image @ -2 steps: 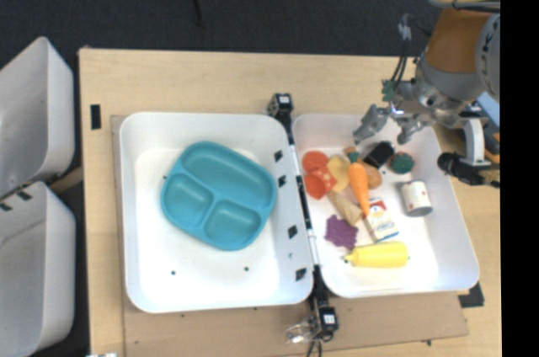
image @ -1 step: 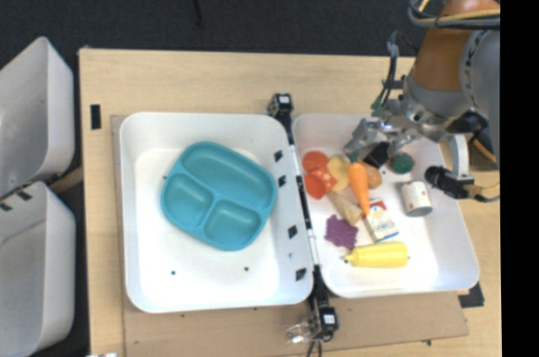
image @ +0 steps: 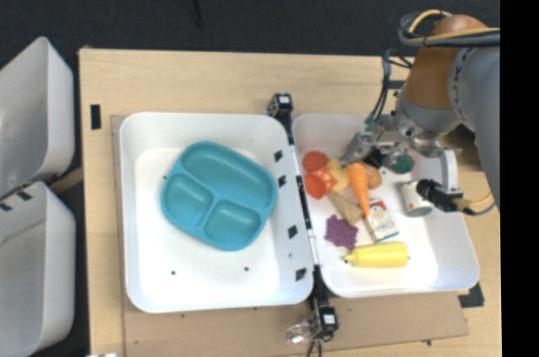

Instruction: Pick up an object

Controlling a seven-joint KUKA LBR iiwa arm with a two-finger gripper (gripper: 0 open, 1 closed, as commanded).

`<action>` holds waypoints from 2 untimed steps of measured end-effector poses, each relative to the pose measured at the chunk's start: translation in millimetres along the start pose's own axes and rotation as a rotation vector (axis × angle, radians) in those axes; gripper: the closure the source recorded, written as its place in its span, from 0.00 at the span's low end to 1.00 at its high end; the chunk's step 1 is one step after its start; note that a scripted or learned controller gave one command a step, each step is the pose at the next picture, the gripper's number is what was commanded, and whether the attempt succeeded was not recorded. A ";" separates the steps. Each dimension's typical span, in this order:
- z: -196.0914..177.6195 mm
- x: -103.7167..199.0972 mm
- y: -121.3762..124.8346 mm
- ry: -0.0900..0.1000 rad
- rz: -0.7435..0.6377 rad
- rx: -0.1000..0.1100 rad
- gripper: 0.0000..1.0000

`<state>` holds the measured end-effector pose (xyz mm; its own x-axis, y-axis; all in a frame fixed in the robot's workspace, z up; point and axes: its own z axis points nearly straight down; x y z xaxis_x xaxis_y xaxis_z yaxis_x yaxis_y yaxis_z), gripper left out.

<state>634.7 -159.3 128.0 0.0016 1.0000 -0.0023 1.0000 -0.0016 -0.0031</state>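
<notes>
The right bin (image: 450, 250) holds several toy items. Among them are a red tomato (image: 315, 161), an orange carrot (image: 360, 183), a purple piece (image: 340, 231), a yellow banana-like piece (image: 379, 254) and a small printed box (image: 381, 221). A tan block (image: 344, 205) lies beside the carrot. My gripper (image: 368, 148) hangs low over the bin's upper part, just above the carrot's top end. A teal piece (image: 403, 164) and a white cylinder (image: 413, 198) lie to its right, under the wrist. Nothing is seen held.
In the left bin (image: 143, 263) lies a blue divided plate (image: 220, 194). A black-clipped ridge (image: 296, 204) separates the two bins. The arm's grey body with its orange band (image: 438, 69) covers the right bin's upper right corner. White shapes (image: 29, 178) stand off the bench's left.
</notes>
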 end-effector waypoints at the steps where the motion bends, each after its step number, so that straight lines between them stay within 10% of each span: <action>1: 9.8 -3.1 4.7 -0.005 0.003 -0.017 0.00; 2: 1.9 -4.7 5.7 -0.007 0.003 -0.019 1.00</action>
<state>640.4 -164.0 126.1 0.0050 0.9999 -0.0093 0.9999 -0.0048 0.0163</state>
